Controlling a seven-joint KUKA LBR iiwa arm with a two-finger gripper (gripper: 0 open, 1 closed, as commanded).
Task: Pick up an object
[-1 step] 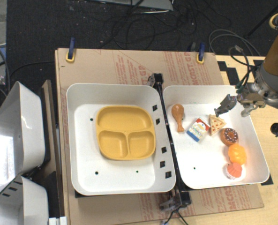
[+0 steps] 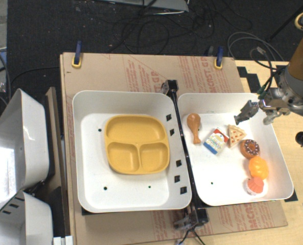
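The dark two-finger gripper (image 2: pixel 249 112) hangs over the upper right part of the right white bin (image 2: pixel 212 193), on the end of the grey arm with its orange band (image 2: pixel 300 60) entering from the right; whether it is open or closed I cannot tell, the tip is a small dark shape seen at a slant, and nothing sits visibly in it. Judged from that, the pick has not happened: every candidate object lies on the bin floor. Closest, just below and slightly left of the gripper, is the tan triangular toy pizza slice (image 2: pixel 236 135), with the small white-and-blue carton with a red top (image 2: pixel 216 140) touching or nearly touching its left side. Further left lies the brown toy chicken drumstick (image 2: pixel 194 127). Below the gripper, the brown ring-shaped toy donut (image 2: pixel 250 148), then the orange rounded toy fruit (image 2: pixel 258 167), then a pinkish-red and white round toy (image 2: pixel 255 186) near the bin's lower right corner; what that last one is, hard to make out. Well to the left, across the divider, the left white bin (image 2: pixel 85 137) holds a yellow three-compartment plastic tray (image 2: pixel 137 143). Left to do: descend, close on one item, lift. The target is not evident; the pizza slice looks nearest. Gripper height above the floor cannot be read from this angle, and the arm's upper part is cut off at the frame edge.
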